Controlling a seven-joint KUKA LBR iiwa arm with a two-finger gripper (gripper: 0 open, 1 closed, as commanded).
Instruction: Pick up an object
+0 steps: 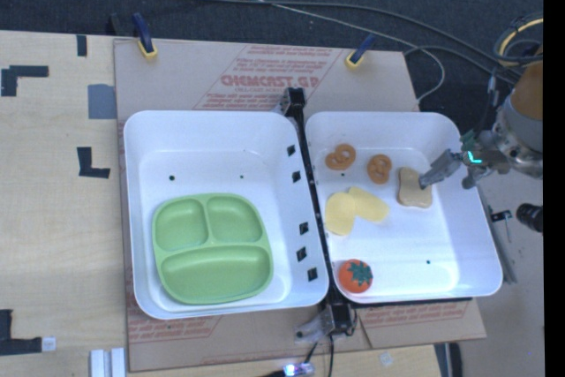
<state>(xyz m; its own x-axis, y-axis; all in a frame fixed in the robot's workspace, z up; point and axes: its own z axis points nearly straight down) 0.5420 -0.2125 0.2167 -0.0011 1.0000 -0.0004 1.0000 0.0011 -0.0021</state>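
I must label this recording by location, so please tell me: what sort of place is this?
Probably a robotics lab bench: two white bins clamped to cardboard, toy food such as a tomato, and loose cables.

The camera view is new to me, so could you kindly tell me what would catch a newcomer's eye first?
Probably the green divided plate, lying alone in the left bin. Next come the small toy foods in the right bin: two brown pretzels, a yellow piece, a tan slice and a red tomato near the front. The gripper reaches in from the right, right beside the tan slice.
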